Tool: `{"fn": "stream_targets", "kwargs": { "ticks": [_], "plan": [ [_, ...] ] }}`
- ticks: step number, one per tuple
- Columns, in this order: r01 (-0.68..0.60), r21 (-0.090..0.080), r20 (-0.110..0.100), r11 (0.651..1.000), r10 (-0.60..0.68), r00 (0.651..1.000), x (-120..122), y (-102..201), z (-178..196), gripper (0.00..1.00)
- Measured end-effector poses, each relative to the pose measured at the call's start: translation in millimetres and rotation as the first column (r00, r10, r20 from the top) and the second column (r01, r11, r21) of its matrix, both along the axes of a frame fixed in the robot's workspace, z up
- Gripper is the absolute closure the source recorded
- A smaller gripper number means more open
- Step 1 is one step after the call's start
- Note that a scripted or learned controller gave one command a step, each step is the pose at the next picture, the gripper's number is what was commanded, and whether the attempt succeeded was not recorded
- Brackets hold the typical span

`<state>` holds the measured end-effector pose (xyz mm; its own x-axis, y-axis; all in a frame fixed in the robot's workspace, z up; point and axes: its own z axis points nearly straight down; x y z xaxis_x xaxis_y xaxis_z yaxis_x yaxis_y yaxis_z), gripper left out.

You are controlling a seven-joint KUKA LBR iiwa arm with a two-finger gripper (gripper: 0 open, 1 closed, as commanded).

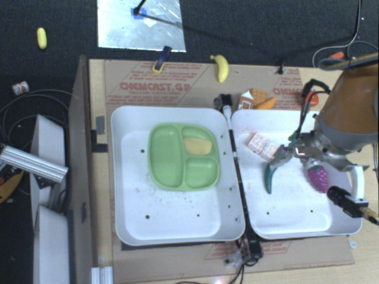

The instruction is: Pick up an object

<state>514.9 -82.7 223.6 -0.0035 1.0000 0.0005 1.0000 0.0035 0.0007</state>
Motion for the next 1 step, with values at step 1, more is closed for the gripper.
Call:
{"fn": "stream_targets", "kwargs": {
  "ticks": [1],
  "plan": [
    [0.003, 0.000, -0.007, 1.000, -0.003, 1.000, 9.7, -13.3, -141.4, 0.00]
  ]
}}
